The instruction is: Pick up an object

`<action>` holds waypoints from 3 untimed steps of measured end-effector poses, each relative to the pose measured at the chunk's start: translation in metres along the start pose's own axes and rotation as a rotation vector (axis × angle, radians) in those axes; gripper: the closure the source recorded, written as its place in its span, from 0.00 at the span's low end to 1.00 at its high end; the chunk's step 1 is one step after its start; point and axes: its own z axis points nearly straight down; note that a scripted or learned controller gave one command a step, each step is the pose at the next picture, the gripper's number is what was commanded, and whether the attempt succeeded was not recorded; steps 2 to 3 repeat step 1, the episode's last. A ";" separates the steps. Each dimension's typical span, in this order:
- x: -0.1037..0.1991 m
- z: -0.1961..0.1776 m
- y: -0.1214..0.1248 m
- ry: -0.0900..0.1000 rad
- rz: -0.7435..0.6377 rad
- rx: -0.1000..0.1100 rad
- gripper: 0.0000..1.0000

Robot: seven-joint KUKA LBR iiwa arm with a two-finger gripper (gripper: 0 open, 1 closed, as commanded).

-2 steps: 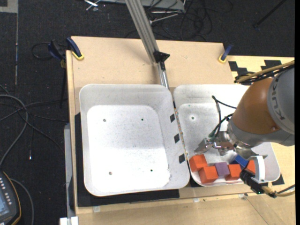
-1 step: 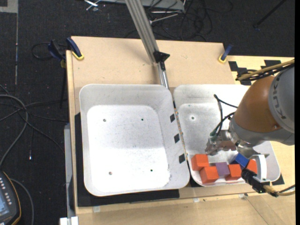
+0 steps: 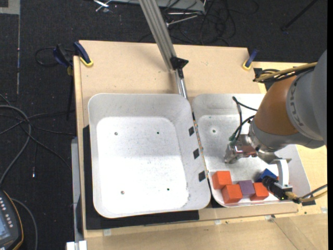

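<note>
The arm (image 3: 291,108) looms closest; its gripper (image 3: 232,153) hangs over the right bin (image 3: 218,113), open or closed I cannot tell; I'd drop squarely over the nearest orange block (image 3: 222,178), clear of its neighbours.

Lab: clamped bench (image 3: 135,72), floor cables (image 3: 31,134)

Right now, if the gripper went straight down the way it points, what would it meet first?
Probably bare floor of the right bin, just above the nearest orange block. The gripper looks close to it, but depth is unclear.
</note>
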 end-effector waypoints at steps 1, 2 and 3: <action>-0.039 -0.002 0.071 -0.004 -0.001 -0.006 1.00; -0.039 -0.002 0.071 -0.004 -0.001 -0.006 1.00; -0.039 -0.002 0.071 -0.004 -0.001 -0.006 1.00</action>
